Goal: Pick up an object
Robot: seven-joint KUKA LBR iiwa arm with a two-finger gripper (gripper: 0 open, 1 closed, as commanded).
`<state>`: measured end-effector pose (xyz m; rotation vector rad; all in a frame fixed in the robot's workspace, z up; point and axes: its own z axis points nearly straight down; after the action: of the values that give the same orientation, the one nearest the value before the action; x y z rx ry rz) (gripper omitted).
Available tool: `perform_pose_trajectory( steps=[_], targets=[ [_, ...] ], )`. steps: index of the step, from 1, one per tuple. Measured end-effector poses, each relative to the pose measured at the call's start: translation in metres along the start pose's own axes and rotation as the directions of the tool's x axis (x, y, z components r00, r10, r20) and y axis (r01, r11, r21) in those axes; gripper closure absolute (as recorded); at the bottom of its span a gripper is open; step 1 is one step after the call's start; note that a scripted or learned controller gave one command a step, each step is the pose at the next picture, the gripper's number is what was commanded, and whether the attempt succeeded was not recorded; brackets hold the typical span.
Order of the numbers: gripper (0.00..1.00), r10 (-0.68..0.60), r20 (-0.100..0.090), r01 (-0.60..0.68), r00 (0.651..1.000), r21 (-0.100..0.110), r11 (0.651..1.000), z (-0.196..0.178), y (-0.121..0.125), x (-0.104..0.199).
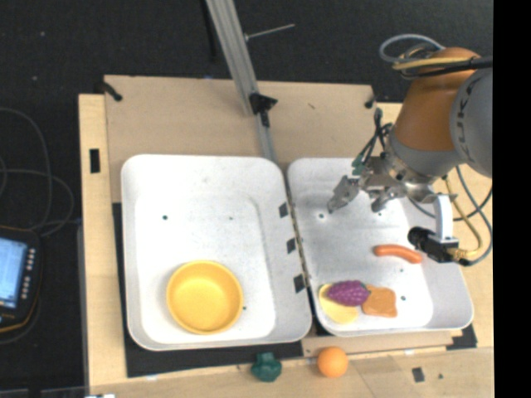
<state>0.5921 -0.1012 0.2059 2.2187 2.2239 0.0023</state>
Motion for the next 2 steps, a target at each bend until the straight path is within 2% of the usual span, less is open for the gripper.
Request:
perform_pose_trajectory(
  steps=[1, 2],
  targets=[
    [0.00, 0.001, 0.000, -0.001, 1.000, 0.000, 1.000, 0.000, 0.000, 0.000],
    [0.00, 0.004, 0.003, -0.004, 1.000, 0.005, 1.000, 0.058, 0.008, -0.003]
  ],
)
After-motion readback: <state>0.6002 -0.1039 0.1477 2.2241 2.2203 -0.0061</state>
